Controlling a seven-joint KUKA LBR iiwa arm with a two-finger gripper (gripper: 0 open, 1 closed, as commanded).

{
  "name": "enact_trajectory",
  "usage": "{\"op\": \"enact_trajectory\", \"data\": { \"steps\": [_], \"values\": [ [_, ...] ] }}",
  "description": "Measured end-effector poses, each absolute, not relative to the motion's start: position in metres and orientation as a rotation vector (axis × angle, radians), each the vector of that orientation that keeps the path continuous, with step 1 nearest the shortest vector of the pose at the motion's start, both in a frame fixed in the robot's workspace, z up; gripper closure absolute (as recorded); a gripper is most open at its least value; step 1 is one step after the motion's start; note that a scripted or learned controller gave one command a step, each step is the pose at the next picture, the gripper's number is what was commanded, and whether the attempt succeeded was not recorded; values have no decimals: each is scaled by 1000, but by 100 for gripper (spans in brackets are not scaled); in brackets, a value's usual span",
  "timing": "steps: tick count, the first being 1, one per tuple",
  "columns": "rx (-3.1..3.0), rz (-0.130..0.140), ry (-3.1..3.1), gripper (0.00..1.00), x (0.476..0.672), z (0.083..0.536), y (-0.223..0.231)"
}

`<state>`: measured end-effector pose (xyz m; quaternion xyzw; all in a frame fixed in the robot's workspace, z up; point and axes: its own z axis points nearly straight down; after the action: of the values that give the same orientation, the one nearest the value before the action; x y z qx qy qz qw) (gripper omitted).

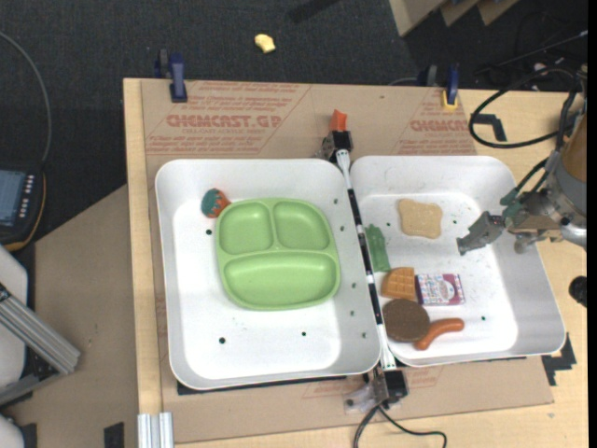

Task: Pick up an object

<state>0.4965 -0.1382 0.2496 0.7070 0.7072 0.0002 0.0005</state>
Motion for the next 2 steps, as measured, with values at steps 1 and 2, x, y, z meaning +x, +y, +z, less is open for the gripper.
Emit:
{"op": "enact_trajectory", "data": {
  "steps": [1,2],
  "values": [
    [2213,4,2223,0,606,157,-131],
    [2217,0,2222,0,632,82,-123]
  ]
}}
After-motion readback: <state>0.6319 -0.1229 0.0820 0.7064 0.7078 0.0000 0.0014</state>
